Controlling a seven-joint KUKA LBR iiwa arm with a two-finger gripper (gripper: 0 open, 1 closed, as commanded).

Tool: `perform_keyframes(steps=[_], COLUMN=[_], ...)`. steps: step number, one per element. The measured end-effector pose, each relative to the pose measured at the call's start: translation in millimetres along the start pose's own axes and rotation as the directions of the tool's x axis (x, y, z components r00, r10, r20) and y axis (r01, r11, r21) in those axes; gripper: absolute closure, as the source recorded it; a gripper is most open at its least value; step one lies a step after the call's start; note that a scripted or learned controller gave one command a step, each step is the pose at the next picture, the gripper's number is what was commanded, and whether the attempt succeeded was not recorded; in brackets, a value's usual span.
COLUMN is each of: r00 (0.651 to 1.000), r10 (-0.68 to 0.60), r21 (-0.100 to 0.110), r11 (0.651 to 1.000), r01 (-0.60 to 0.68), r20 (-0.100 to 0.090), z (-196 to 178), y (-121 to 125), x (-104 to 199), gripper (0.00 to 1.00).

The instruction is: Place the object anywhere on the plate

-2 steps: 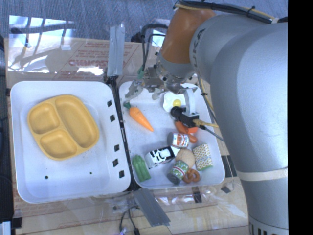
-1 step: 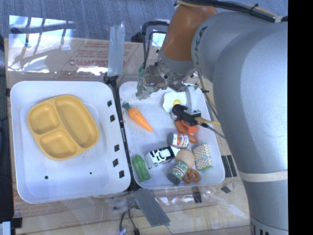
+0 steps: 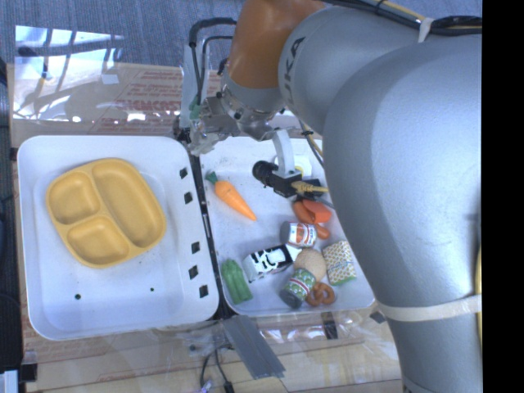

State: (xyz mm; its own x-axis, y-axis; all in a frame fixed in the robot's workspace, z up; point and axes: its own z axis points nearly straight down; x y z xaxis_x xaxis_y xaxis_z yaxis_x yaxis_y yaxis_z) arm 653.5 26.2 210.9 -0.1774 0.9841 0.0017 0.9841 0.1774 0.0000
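cam: overhead, slanted down | near | frames both bins (image 3: pixel 106 305) | arm (image 3: pixel 409 137) enters from right

The yellow three-compartment plate (image 3: pixel 105 211) lies flat in the left white bin (image 3: pixel 49 301).

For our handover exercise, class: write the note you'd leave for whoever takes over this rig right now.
Gripper: over the far end of the divide between the bins; no object seen in it.
Plate: yellow, in the left bin, nothing on it.
Carrot, green piece, small can and other items: all in the right bin.
Done: nothing placed.
Left: pick an object and set it on the plate.
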Motion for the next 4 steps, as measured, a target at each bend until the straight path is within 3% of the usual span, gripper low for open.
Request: perform_keyframes(steps=[1,2,3,4], r00=[1.000,0.999,0.996,0.996], r10=[-0.010,0.042,0.091,0.091], r21=[-0.001,0.002,0.006,0.006], r11=[1.000,0.999,0.996,0.996], r01=[0.010,-0.042,-0.091,-0.091], r20=[-0.001,0.001,0.002,0.003], z=[-29.1,-26.7,-28.0,-27.9], y=[-2.8,8.4,-1.2,-1.2], x=[85.2,128.8,176.5,175.6], gripper=[1.00,1.00,1.00,0.00])
